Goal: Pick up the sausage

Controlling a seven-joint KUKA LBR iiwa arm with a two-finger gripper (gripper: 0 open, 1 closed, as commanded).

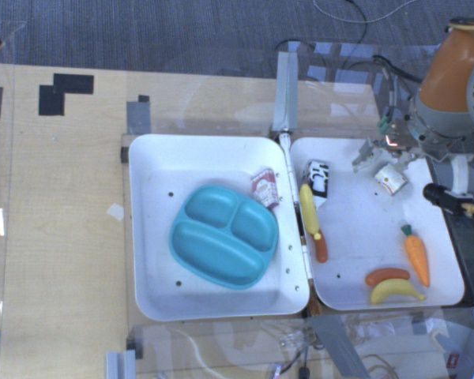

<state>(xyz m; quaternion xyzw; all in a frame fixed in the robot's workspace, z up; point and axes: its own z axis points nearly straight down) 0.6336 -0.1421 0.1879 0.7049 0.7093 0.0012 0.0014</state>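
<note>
The short reddish-brown sausage (388,275) lay near the front edge of the right-hand shallow white bin (355,235), untouched, with a small yellow plastic banana (396,292) touching it just in front and an orange toy carrot with a green top (415,257) just beside it toward the right wall. Along that bin's left wall lay a long yellow stick with a red-orange tip (312,221), and behind it a small black-and-white packet (319,178). Well apart from the sausage, at the bin's back right corner, the pincer (389,166) hung low under the grey arm with its orange band (457,58); a small white cylinder-like piece (391,179) sat right at it, and I could not tell whether the pincer was clenched or released. In the left-hand white bin (154,212) on the pale wooden table (55,235) rested a turquoise divided plastic plate (223,236), with a small red-and-white wrapper (265,188) touching its back edge.
</note>
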